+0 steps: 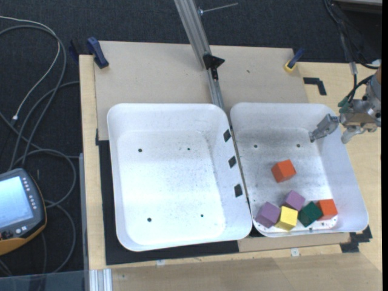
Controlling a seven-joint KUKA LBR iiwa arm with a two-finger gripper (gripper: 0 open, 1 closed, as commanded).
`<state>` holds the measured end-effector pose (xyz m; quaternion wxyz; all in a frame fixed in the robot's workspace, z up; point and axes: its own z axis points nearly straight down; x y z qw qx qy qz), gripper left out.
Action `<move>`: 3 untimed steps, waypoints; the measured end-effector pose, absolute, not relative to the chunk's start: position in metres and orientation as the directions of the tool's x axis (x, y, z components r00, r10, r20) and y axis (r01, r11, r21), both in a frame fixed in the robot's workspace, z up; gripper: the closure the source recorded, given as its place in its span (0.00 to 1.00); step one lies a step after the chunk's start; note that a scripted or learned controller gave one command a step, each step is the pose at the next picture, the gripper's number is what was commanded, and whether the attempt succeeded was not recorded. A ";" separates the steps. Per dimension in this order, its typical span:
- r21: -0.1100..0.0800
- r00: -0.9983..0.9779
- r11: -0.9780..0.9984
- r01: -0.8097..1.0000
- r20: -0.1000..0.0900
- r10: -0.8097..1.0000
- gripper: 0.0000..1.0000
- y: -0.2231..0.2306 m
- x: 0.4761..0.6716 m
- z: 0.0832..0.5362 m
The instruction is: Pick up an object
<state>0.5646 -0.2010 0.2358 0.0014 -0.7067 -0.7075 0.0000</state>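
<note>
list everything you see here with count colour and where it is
bins: 2, white, side by side on the bench; all cubes lie in the right one
orange cubes: 2, one alone mid-bin, one at the near right corner
purple cubes: 2, near edge, second just behind the yellow one
yellow cube: 1, near edge, between purple and green
green cube: 1, dark, beside the corner orange cube
clamps: 2, blue at the board's far left, yellow at far right
metal pole: 1, grey, slanting down to the gap between bins
handheld screen: 1, orange-edged, on the floor at left
tool: 1, grey, fingers spread, holding nothing, over the right bin's far right corner
</note>
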 end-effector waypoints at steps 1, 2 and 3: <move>-0.010 -0.002 0.002 1.000 0.005 1.000 0.00 -0.155 0.534 0.122; -0.005 -0.004 0.004 1.000 0.004 1.000 0.00 -0.120 0.531 0.098; 0.001 -0.001 0.001 1.000 0.003 1.000 1.00 -0.122 0.532 0.110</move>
